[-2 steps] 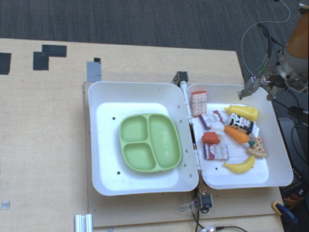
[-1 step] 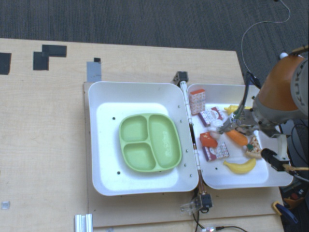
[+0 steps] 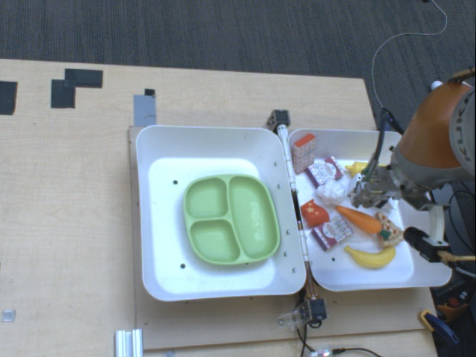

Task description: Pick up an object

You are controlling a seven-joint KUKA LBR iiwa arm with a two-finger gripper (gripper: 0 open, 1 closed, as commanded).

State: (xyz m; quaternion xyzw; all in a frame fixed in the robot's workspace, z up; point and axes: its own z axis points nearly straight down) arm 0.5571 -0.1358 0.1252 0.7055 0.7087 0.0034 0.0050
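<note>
Stage of task: early. No object is lifted; every item lies in the right bin (image 3: 428, 277), and the pick looks not yet made. As judged, closing on one item and raising it clear is all left to do.

Landmark: right bin.

Items, near to far:
- Banana (image 3: 371, 256), yellow, at the bin's near edge.
- Small red-and-white packet (image 3: 332, 232), just behind and left of the banana.
- Carrot (image 3: 360, 219), orange, slanting across the middle, its green top toward the bin's right side.
- Red round piece (image 3: 314, 213), against the bin's left wall.
- Crumpled white wrapper (image 3: 333, 192), mid-bin.
- Second red-and-white packet (image 3: 324, 172), beyond it.
- Small carton (image 3: 303, 153), in the far left corner.

Gripper (image 3: 369, 193): low over the bin's middle, just behind the carrot; cannot tell whether spread or pressed together.

Left of the bin: a second white bin (image 3: 160, 222) holding a green divided plate (image 3: 231, 219).

Surface: pale wooden desk (image 3: 67, 214) with dark tape marks at its far left.

Room: dark grey carpet (image 3: 223, 17) beyond the desk, a thin cable trailing across it.
</note>
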